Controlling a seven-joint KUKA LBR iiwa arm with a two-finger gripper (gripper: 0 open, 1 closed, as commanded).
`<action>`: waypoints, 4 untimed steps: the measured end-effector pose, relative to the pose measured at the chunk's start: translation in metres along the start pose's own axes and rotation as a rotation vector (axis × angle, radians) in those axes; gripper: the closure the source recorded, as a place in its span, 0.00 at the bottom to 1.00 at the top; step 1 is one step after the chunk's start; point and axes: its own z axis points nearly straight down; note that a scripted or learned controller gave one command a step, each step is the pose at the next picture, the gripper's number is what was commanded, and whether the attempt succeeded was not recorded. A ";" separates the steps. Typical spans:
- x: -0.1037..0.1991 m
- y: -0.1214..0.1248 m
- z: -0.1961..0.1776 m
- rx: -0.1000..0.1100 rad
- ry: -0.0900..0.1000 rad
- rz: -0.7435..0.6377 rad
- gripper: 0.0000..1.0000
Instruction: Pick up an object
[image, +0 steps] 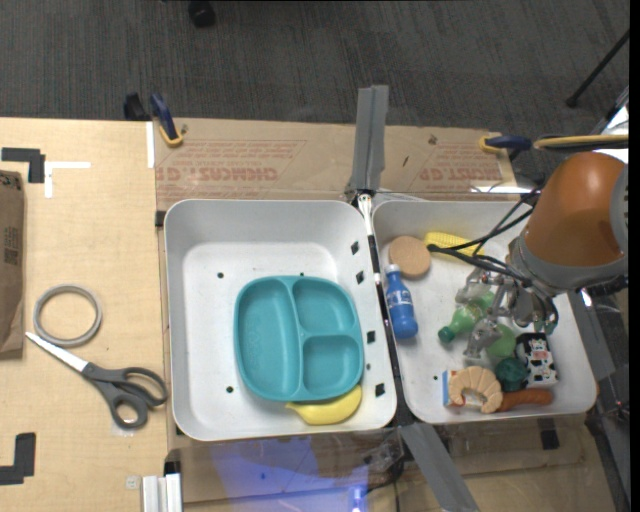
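Note:
My gripper (492, 322) hangs low inside the right bin (570, 400), below the orange band of the arm (580, 210). It sits right over a green bottle (458, 324) and partly hides it. Around it lie a blue bottle (402, 305), a tan round disc (409, 256), a yellow piece (448, 241), a croissant (475, 388), a teal ball (512, 373), an orange carrot-like piece (527, 398) and a small black-and-white item (538, 358).
The left bin (200, 250) holds a teal divided plate (298, 335) resting on a yellow banana (328, 408). On the bench to the left lie scissors (110, 378) and a tape roll (67, 313). Cardboard (260, 170) lines the back.

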 end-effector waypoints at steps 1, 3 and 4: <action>-0.001 0.001 -0.010 0.001 -0.003 -0.003 1.00; -0.073 -0.054 -0.001 0.000 -0.003 0.243 1.00; -0.073 -0.054 -0.001 0.000 -0.003 0.243 0.00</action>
